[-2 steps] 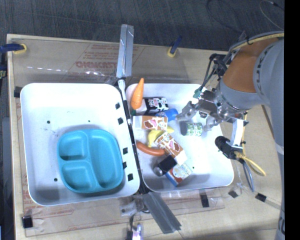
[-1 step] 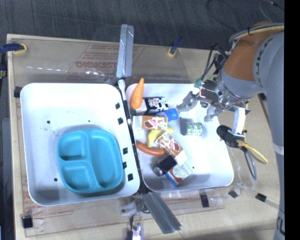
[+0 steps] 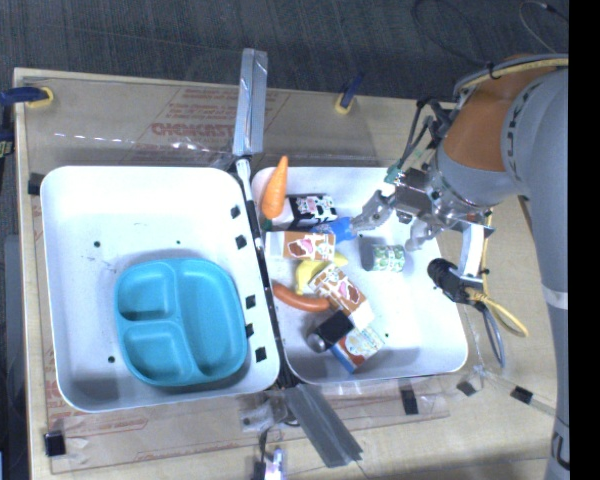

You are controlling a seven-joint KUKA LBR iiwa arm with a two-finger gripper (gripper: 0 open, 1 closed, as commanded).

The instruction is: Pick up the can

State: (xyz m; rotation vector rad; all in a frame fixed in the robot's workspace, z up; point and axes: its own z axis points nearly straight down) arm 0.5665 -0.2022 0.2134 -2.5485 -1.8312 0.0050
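Blue tray [image 3: 180, 318] in white bin [image 3: 70, 268]; orange carrot [image 3: 273, 193]; green-white can [image 3: 387, 258] (cow-print b/w carton [image 3: 313, 208] nearby).

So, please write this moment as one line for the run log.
step: approach | gripper: open, above right bin | can: lying in bin just below gripper, not held | blue tray: left bin

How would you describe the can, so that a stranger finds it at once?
Look in the right bin, the crowded one. Near its right side, just below the tool, lies the can: small, green and white, apart from the food pile, with bare white floor around it.
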